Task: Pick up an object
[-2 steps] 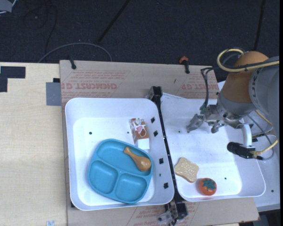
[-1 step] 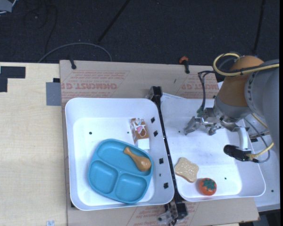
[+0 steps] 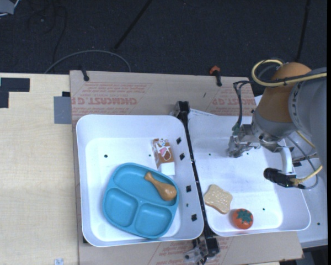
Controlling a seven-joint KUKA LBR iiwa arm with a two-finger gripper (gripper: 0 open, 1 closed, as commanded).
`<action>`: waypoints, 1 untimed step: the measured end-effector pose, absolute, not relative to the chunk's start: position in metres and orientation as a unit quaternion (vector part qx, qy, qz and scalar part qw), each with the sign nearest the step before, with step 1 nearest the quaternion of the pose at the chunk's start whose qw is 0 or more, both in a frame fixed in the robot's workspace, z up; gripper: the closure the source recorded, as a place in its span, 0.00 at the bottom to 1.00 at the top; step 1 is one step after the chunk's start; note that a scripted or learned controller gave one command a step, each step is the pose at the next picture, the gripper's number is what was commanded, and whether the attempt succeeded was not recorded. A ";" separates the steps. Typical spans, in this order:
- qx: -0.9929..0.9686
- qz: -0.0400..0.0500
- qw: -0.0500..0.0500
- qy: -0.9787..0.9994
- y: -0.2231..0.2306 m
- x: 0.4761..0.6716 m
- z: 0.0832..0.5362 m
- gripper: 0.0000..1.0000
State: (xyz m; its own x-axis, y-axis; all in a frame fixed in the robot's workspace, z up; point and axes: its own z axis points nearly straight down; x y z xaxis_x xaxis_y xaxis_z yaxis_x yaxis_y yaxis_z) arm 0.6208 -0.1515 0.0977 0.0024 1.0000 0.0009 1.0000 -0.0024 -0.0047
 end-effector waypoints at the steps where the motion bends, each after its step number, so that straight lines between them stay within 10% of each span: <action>1: -0.709 -0.001 -0.002 -0.705 -0.156 0.618 0.160 1.00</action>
